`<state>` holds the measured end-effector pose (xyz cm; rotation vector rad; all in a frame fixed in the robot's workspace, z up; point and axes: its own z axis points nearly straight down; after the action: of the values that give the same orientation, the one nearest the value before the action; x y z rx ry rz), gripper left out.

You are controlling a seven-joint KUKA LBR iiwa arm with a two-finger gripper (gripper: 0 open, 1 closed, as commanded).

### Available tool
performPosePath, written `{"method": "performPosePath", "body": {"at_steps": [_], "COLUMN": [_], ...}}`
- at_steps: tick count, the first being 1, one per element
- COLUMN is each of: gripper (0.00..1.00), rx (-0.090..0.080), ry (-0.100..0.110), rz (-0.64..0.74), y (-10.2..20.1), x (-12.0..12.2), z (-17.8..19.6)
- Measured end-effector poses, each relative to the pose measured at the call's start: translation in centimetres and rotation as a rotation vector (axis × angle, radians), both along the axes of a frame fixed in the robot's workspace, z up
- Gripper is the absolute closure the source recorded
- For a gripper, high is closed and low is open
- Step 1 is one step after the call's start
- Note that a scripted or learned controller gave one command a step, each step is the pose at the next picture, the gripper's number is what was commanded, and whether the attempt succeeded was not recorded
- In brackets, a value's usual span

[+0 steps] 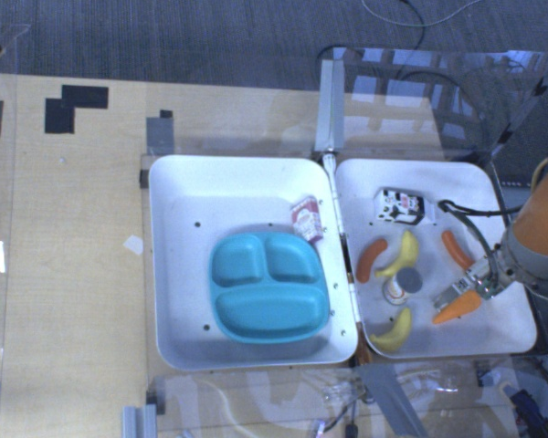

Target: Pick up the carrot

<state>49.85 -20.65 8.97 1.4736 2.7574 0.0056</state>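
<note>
Arm: grey KUKA arm reaching in from the right, orange band above the wrist at the right edge | Wrist: angled down and to the left, low over the right bin | Gripper: two fingers closed around the carrot, near the bin floor

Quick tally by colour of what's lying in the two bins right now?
Blue: 1, divided tray
Yellow: 2, bananas
Orange/red: 3, carrot at the gripper, two sausages
Red-white: 1, packet
Black-white: 1, carton
Grey: 1, can
Total: 9
</note>
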Motion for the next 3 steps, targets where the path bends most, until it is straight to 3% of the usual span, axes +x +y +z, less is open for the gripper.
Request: {"method": "performPosePath", "body": {"at_steps": [1, 2, 3], "gripper": [0.0, 1.0, 0.0], "rx": [-0.001, 0.001, 0.001], "ry": [-0.002, -0.007, -0.007], "rz": [-0.039, -0.037, -0.038], "y": [3.0, 3.2, 3.2], "x": [-0.7, -0.4, -0.4], "z": [0.0, 1.2, 1.2]}}
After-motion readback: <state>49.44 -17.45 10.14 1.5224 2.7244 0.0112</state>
